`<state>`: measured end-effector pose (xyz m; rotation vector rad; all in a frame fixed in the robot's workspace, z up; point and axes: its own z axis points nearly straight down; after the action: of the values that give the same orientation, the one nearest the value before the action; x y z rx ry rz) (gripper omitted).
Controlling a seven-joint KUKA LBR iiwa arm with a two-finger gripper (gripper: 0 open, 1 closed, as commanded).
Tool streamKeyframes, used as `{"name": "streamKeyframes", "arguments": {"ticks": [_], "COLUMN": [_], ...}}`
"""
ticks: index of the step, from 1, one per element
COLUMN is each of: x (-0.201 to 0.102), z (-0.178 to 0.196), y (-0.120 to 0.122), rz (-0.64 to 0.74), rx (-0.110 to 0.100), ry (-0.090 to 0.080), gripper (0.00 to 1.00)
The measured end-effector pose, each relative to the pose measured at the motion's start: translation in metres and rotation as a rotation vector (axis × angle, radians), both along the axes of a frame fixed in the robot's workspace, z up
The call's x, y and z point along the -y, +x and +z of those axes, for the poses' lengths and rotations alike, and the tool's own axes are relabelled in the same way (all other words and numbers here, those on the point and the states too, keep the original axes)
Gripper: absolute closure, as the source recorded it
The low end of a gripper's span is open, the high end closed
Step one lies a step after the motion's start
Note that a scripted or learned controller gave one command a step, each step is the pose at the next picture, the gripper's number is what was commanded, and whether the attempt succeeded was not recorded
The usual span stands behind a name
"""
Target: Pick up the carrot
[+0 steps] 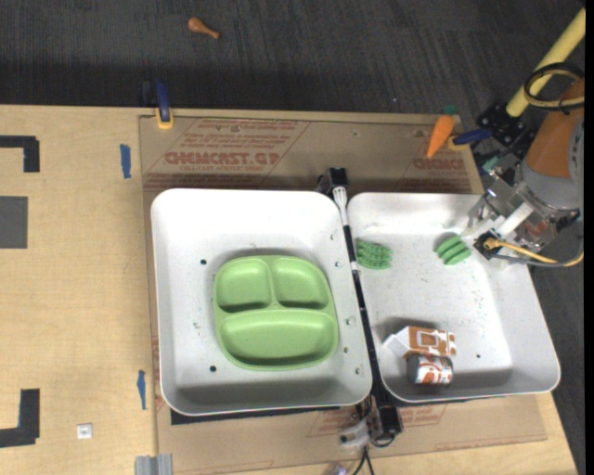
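The carrot (440,137) is small and orange with a green top. It lies on the brown cardboard just behind the right bin (520,371), outside it, near the far rim. My gripper (486,221) hangs over the right bin's far right corner, below and to the right of the carrot and apart from it. A green ridged piece (453,249) lies in the bin just left of the gripper.
A second green piece (373,254) lies in the right bin near the divider. A small orange-and-white carton with a can (427,354) sits at that bin's front. The left bin (176,278) holds a green divided plate (275,310). An orange scrap (202,28) lies on the dark floor beyond the bench.
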<state>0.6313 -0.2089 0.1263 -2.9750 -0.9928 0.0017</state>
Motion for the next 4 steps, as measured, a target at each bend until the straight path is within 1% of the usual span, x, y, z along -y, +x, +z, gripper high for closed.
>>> {"name": "streamKeyframes", "arguments": {"ticks": [1, 2, 4], "x": [-0.001, 0.001, 0.001], "z": [-0.011, 0.000, 0.021], "y": [0.030, 0.030, 0.031], "rz": [0.131, 0.133, 0.135], "rx": [0.000, 0.002, 0.005], "ry": [0.010, 0.000, -0.002], "gripper": [0.00, 1.00, 1.00]}}
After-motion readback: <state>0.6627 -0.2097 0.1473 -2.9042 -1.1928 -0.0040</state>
